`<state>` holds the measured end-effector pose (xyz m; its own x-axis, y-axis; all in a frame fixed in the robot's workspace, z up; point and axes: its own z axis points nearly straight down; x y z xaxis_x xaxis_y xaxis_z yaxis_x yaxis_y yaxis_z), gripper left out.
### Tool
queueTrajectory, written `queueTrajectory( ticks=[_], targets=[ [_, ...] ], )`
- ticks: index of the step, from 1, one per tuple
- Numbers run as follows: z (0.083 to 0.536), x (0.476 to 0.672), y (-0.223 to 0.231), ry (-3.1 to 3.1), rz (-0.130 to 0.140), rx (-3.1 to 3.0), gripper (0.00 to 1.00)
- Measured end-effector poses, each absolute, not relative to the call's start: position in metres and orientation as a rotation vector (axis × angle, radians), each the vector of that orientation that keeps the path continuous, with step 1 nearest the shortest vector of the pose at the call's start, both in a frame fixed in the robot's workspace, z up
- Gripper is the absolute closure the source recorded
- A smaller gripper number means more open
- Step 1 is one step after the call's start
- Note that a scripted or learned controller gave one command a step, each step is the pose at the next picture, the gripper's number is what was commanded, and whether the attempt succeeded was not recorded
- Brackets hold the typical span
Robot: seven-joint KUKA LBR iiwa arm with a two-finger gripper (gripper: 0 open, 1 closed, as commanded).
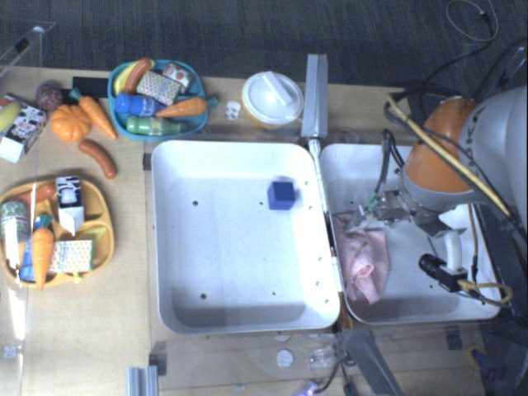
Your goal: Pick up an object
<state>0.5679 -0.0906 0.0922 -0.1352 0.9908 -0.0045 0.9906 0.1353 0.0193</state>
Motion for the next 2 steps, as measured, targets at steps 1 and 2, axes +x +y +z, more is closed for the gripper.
queueTrajectory(
  ticks=[1,2],
  targets=[
    [0.093,0.524,-0.102,2.500,0.019,1.870,0.00],
    [0.104,0.526,-0.100,2.501,0.027,1.867,1.00]
  ],
)
